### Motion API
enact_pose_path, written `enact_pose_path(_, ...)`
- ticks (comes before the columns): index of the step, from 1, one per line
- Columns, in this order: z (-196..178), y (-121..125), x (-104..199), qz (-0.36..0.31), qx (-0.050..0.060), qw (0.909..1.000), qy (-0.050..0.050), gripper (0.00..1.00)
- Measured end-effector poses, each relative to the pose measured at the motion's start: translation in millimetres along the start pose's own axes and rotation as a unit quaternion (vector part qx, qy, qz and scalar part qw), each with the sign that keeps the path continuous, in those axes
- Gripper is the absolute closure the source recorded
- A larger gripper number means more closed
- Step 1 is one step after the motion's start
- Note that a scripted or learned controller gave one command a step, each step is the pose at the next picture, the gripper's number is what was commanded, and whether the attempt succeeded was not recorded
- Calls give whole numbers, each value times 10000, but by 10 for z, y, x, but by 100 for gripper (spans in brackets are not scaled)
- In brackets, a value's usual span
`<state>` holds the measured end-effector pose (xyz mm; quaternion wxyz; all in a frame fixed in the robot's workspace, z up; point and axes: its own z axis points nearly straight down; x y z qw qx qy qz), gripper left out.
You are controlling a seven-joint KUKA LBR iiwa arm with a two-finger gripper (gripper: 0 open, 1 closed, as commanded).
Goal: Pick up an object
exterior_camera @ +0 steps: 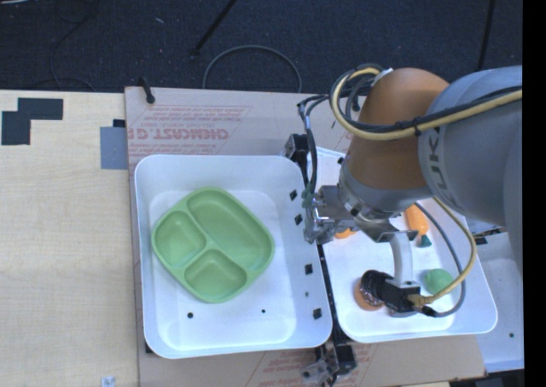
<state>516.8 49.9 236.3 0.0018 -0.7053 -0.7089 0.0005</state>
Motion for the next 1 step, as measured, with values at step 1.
enact_pose_path(1, 155, 26, 564, 3, 12, 10000, -5, 100)
